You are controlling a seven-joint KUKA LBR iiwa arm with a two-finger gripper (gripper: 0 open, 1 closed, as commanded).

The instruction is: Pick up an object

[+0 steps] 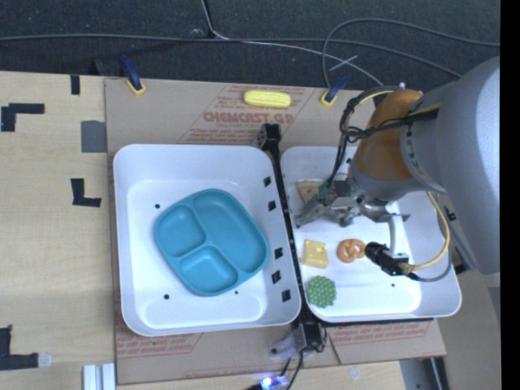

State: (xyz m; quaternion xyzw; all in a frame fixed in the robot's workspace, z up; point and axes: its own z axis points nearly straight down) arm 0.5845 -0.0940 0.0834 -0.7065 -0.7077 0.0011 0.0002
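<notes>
Pretzel [351,250] knotted, brown; yellow cheese wedge [315,253]; bumpy green ball [321,291]; metal gripper [313,210] jaw state unclear.

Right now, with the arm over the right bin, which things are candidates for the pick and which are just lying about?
Candidates, in the right bin:
- yellow block
- pretzel-shaped piece
- green bumpy piece
- tan piece by the gripper

Lying about:
- blue divided tray in the left bin
- yellow corn cob on the cardboard behind the bins
</notes>
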